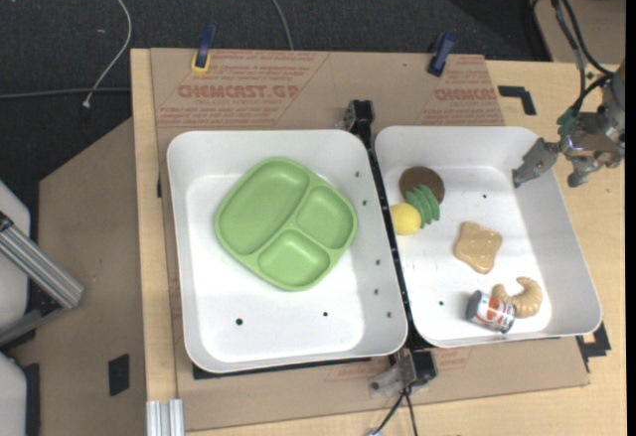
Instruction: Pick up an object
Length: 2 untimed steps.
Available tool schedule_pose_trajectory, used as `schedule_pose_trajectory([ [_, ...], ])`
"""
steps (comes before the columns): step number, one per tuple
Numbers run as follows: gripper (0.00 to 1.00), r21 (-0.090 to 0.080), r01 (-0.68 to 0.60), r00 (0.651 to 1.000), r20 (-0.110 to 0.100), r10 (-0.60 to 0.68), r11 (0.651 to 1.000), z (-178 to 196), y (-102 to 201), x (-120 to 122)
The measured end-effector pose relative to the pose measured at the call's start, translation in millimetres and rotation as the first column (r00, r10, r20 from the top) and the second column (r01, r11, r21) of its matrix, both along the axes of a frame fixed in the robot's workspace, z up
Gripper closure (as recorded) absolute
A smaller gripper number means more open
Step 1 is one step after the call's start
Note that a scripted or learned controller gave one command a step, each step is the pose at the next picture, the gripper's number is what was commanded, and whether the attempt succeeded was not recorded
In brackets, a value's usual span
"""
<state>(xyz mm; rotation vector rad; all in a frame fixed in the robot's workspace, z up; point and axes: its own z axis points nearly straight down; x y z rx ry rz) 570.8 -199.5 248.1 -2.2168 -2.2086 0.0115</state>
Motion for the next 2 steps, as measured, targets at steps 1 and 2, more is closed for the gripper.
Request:
schedule_pose_trajectory([
  [1,0.0,-0.003,-0.004,1.0,0.014,0.004,1.0,8,1,2],
  [2,0.0,-0.002,-0.004,1.0,0.009,0.004,1.0,-53,-1,-1],
])
